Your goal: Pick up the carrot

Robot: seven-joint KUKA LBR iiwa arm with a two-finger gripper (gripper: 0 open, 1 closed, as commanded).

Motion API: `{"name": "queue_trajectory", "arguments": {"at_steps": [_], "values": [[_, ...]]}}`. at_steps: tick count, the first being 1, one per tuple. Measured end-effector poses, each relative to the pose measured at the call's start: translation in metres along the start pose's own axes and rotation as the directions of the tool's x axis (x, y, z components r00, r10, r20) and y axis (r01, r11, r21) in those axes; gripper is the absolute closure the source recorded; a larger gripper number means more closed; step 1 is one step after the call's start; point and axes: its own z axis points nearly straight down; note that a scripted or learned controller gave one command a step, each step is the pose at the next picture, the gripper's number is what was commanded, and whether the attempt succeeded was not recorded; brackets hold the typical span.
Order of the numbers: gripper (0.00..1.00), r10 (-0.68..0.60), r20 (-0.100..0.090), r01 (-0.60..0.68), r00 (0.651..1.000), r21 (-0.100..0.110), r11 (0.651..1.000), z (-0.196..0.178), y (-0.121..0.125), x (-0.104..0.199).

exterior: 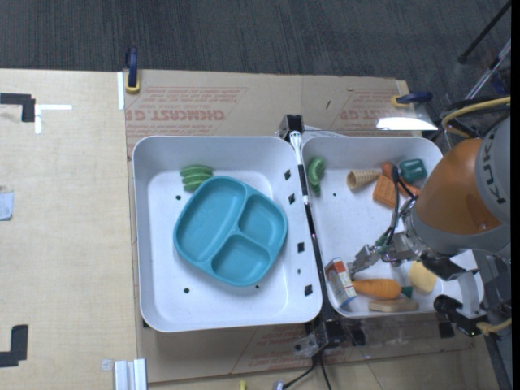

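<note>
Carrot (376,288) hemmed between bottle (340,281), block (392,305)

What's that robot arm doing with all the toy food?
The grey and orange arm reaches into the right bin, trying to get the carrot. Its gripper hangs just above the carrot, which lies on the bin floor near the front, not picked up yet. In the left bin sits a blue plate.
</note>
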Motion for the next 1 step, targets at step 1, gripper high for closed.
{"name": "queue_trajectory", "arguments": {"at_steps": [1], "values": [[0.00, -0.043, 0.002, 0.043, 0.999, -0.001, 0.999, -0.0004, -0.0025, -0.0131]]}}
